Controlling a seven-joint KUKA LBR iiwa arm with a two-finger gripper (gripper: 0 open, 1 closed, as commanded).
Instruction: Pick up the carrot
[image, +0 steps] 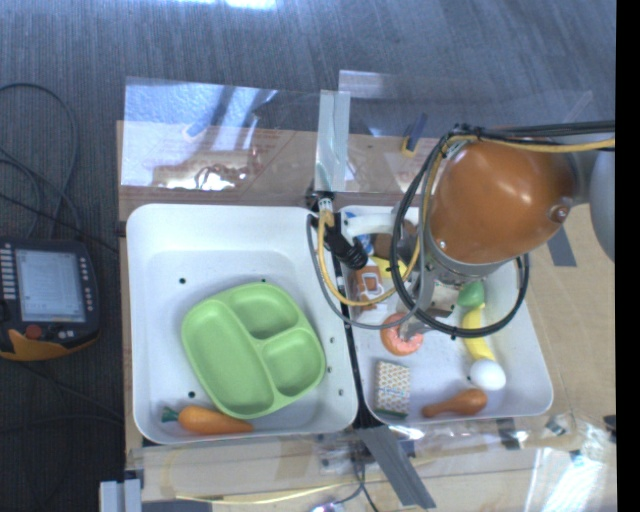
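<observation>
We hover the arm (500, 200) over the right bin (535, 385); whether the jaws are open we cannot tell. The carrot (205, 421) lies in the left bin's (150, 260) near corner beside the green plate (255, 348), so we should cross over and descend along its length

The orange carrot (208, 421) lies flat along the left bin's near wall, green tip pointing left.

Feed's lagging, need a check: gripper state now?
Gripper: cannot be told; it hangs over the right bin, apart from the carrot in the left bin.
</observation>
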